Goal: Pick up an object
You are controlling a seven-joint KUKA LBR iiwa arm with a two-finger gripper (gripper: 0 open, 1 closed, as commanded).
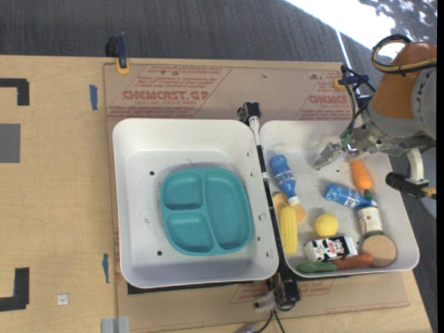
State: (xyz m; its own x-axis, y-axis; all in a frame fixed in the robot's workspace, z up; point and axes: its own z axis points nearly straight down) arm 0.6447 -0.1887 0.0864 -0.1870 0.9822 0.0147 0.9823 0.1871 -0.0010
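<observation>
My gripper point(331, 153) hangs over the far part of the right bin point(409, 245), above bare white floor. Just to its right lies an orange carrot-shaped toy point(361, 175). A blue bottle point(283, 176) lies to its lower left by the bin's left wall, and a second, smaller blue bottle point(345, 196) lies below it. Nearer the front are a yellow corn cob point(287, 227), a yellow ball point(326, 225), a small jar point(370, 220), a black-and-white carton point(328, 249), a tan round piece point(380, 249) and a red-and-green carrot point(340, 263). Nothing shows in the gripper's grasp.
The left bin point(132, 151) holds a teal divided plate point(206, 211). A raised rim point(262, 179) separates the two bins. The arm's orange band point(399, 82) and grey wrist stand over the right bin's far right corner. Brown board surrounds the bins.
</observation>
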